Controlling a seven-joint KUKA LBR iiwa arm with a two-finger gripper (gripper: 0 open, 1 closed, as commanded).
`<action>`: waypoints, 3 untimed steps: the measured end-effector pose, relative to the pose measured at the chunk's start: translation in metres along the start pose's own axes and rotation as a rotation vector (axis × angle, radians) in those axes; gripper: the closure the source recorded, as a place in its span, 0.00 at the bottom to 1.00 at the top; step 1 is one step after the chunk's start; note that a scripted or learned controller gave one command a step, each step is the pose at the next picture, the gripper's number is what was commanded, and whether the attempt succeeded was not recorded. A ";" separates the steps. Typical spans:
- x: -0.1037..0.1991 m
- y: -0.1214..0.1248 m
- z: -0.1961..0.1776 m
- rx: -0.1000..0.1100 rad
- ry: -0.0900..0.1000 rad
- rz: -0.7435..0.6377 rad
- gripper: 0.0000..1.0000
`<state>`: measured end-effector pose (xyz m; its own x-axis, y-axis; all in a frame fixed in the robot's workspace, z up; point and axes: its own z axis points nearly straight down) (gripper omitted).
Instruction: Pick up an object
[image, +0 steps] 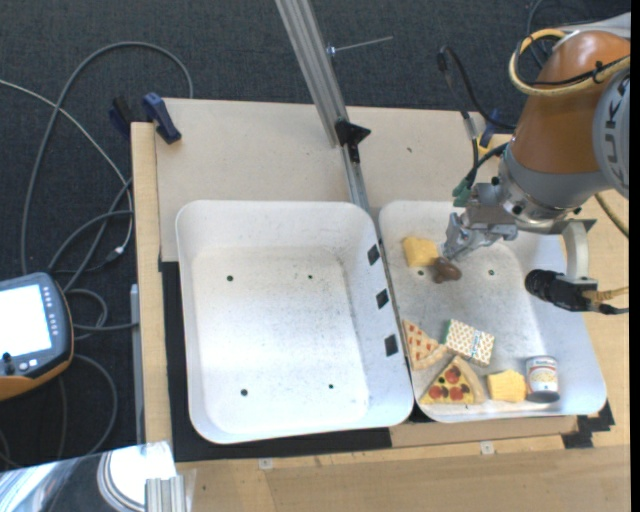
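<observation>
No label or writing can be read from here, not even on the small can (542, 377) at the near right of the right bin (560, 330). My hand (452, 252) hangs low over the far part of that bin, its tip touching a small brown object (446, 270) just right of a yellow block (420, 250); I cannot tell how far it is open. Two pizza slices (452, 383), a dotted packet (469, 341) and a yellow piece (507, 386) lie near the can, and the left bin (200, 240) sits beside on the worktop (250, 150).
</observation>
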<state>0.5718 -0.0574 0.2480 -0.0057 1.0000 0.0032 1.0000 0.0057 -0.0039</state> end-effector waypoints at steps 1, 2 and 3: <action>0.051 -0.011 0.013 0.001 0.000 0.000 1.00; 0.105 -0.015 0.006 -0.005 0.000 -0.002 1.00; 0.149 -0.023 0.010 0.000 -0.001 -0.001 1.00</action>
